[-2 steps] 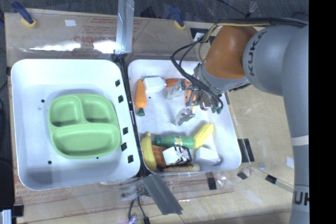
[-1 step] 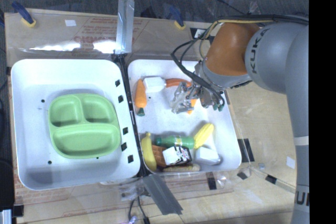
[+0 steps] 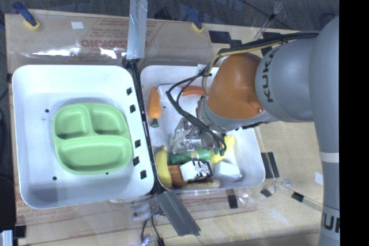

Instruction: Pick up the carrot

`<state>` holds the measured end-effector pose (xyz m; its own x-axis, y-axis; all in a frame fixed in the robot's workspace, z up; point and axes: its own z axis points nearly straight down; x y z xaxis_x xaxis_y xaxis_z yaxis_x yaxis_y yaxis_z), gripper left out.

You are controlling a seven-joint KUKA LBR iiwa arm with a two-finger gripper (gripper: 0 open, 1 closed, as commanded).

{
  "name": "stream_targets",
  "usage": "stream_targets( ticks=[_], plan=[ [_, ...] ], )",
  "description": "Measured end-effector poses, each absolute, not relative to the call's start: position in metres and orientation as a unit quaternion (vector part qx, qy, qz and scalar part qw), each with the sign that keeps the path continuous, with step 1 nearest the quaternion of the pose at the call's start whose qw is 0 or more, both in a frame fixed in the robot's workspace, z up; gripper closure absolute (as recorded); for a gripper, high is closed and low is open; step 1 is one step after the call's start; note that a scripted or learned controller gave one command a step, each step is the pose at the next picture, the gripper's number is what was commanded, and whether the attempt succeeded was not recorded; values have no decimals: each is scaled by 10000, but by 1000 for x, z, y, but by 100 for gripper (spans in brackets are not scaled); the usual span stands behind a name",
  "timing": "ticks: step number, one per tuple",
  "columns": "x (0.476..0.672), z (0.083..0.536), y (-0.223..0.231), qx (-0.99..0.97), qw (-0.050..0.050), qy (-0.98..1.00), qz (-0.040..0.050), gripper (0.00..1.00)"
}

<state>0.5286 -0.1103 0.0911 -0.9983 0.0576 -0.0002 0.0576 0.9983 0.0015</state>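
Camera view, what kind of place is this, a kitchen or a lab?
Most likely a robot lab bench, not a kitchen: a grey arm reaches over two white bins, one holding a green tray, the other a carrot and clutter.

Lab bench [image 3: 288, 204] (taped white bins [image 3: 23, 124]).

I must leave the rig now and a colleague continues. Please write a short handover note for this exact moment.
Gripper: low in the right bin, over the clutter near its front; whether the fingers are open or shut cannot be seen.
Carrot: lying against the right bin's left wall, apart from the gripper, not held.
Green divided plate: in the left bin.
Done: nothing yet; the carrot is not picked up.
Left: bring the gripper to the carrot, grasp, lift.
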Motion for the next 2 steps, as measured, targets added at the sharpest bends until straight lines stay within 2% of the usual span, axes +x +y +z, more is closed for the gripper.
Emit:
stream_targets(
  ticks=[1, 2],
  plan=[
    [529, 92, -111, 293, 13, 9996, 2, 0],
    [587, 93, -101, 818, 10, 9966, 1, 0]
  ],
)
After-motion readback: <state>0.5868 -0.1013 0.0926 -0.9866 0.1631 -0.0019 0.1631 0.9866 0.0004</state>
